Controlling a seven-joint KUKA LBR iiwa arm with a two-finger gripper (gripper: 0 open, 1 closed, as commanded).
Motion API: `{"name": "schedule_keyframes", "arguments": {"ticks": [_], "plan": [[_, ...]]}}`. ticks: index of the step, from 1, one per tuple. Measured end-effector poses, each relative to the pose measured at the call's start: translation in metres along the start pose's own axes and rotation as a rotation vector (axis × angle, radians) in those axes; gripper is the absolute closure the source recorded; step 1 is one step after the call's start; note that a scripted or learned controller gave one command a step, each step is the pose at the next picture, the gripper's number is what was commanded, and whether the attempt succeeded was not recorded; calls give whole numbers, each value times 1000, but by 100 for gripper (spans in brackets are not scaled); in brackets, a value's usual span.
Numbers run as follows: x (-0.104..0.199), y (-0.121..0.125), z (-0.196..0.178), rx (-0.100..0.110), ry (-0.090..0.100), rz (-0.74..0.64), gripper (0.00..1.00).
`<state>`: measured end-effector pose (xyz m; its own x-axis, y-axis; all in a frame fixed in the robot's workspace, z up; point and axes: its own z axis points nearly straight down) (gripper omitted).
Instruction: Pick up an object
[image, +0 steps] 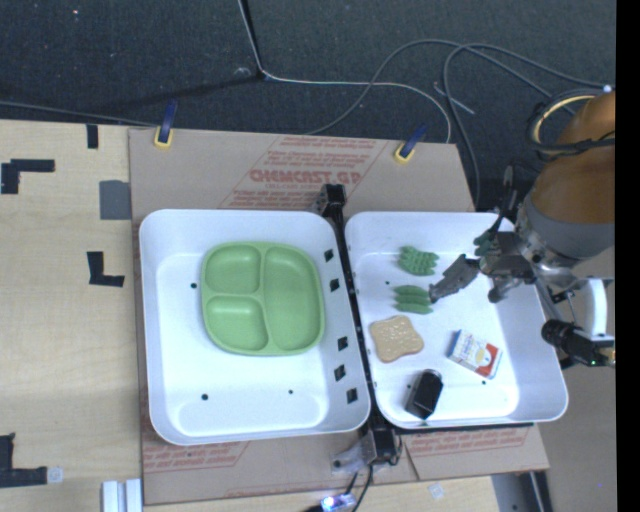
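Camera view from above gives us the table (60, 300) with two white bins side by side. We see a green divided plate (264, 298) lying in the left bin (160, 400). Moving rightward, the right bin (535, 400) holds the candidates: two green leafy pieces (418, 261) and (412, 297) near its middle, a toast slice (396, 338) below them, a black item (425, 392) toward the front wall, and a small red-and-white carton (472, 353) to the right. Our gripper (468, 281) hangs over the right bin, just right of the lower green piece, jaws spread apart with nothing between them. To do this well, we judge we should pick one isolated target, centre the jaws over it, descend straight, and close only once both fingers flank it. The carton's flat sides look easiest to pinch.
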<state>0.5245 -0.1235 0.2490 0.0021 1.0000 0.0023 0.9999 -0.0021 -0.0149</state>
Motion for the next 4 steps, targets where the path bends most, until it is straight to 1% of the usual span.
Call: {"name": "schedule_keyframes", "arguments": {"ticks": [1,3,4], "plan": [[1,2,-7,-13,-1,-4,0],[4,2,81,-9,-3,-2,0],[8,11,130,-10,-3,-3,0]]}}
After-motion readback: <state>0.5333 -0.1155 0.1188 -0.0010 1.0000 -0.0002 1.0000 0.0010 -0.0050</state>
